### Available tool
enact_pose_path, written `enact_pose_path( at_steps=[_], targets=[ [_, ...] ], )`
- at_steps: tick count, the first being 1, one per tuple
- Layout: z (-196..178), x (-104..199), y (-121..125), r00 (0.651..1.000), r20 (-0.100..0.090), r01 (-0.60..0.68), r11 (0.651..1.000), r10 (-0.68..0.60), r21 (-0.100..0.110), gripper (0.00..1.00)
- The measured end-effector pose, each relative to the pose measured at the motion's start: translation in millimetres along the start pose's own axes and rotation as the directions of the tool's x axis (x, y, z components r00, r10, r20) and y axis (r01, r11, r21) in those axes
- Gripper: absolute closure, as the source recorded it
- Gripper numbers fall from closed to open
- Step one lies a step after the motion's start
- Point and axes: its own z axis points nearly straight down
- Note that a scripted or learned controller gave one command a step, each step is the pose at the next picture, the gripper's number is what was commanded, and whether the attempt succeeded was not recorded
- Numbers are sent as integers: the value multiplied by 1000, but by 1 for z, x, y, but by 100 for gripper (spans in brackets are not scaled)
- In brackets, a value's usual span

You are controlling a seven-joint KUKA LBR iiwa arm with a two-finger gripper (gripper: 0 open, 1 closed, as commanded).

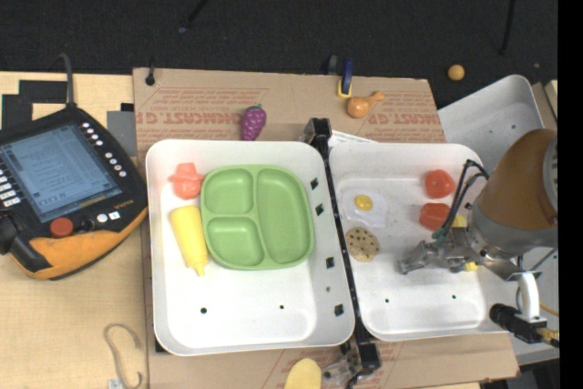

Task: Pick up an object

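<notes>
My fingers [410, 264] sit low in the right bin [414, 323], metal-grey, pointing left over bare white floor. Can't tell if they're open or closed; nothing visible between them.

Right bin contents, all candidates to pick:
- round tan cookie [362, 243] with dark chips, flat, just left of my fingers, apart from them
- fried-egg piece [363, 203], yellow yolk on a pale flat white, further back
- glossy red tomato [438, 183], rounded, near the back right
- second red-orange piece [434, 216] just in front of it, partly behind my cabling

Left bin [237, 323], shallow white plastic:
- green divided plate [256, 218], three compartments, smooth, rounded corners
- yellow squeeze-bottle shape [190, 238] lying against the plate's left edge, nozzle toward the front
- pink-orange lumpy toy [185, 181] at the back left corner

Outside the bins, on the cardboard sheet [200, 109]: purple grape bunch [252, 122], orange pear-shaped piece [362, 104], a yellow rounded item [303, 373] at the front edge. Small orange ball [455, 72] on the dark floor behind. Teach pendant [64, 187] with orange casing on the wooden tabletop [55, 323] to the left.
</notes>
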Motion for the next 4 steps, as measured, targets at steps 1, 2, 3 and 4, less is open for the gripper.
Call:
enact_pose_path(
  at_steps=[1,2,3,4],
  targets=[
    [-13,-2,0,1000,0,-7,1000,7,-2,100],
    [-69,2,-9,1000,3,-3,1000,3,-7,100],
    [-129,-6,-5,1000,4,-3,1000,3,-11,100],
    [-139,-8,-5,1000,3,-3,1000,3,-7,100]
  ],
)
